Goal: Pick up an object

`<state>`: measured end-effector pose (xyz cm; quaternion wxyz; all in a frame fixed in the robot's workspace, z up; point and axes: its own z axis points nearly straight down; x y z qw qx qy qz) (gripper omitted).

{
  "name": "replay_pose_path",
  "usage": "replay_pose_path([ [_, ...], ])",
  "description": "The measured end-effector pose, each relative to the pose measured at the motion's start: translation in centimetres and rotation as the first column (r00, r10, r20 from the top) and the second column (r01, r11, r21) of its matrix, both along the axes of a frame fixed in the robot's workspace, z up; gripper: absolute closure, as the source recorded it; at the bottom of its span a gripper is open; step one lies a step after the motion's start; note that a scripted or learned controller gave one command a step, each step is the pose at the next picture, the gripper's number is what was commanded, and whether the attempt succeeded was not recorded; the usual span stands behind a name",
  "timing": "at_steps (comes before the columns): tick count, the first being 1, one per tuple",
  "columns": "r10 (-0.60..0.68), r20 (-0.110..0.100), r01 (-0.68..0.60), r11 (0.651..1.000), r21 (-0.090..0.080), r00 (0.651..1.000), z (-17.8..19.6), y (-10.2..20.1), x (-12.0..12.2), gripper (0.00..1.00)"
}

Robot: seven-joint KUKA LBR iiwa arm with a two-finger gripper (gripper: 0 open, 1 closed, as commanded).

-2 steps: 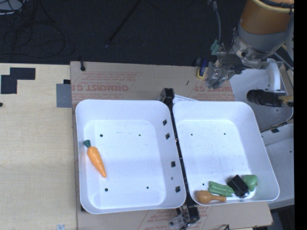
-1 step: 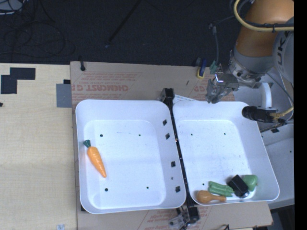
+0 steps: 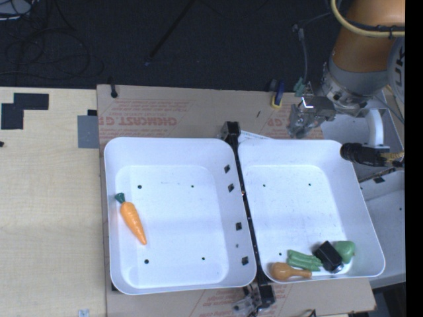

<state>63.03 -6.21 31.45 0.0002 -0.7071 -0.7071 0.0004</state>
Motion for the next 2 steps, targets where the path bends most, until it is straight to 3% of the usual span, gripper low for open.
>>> replay_pose_path([
  [1,-0.001,0.0,0.001,1.0,-0.001,1.0,3.9,-2.7,-2.8,1.0],
  [2,0.004,0.004,-0.004,1.0,0.001,1.0,11.7,1.0,-6.5,1.0],
])
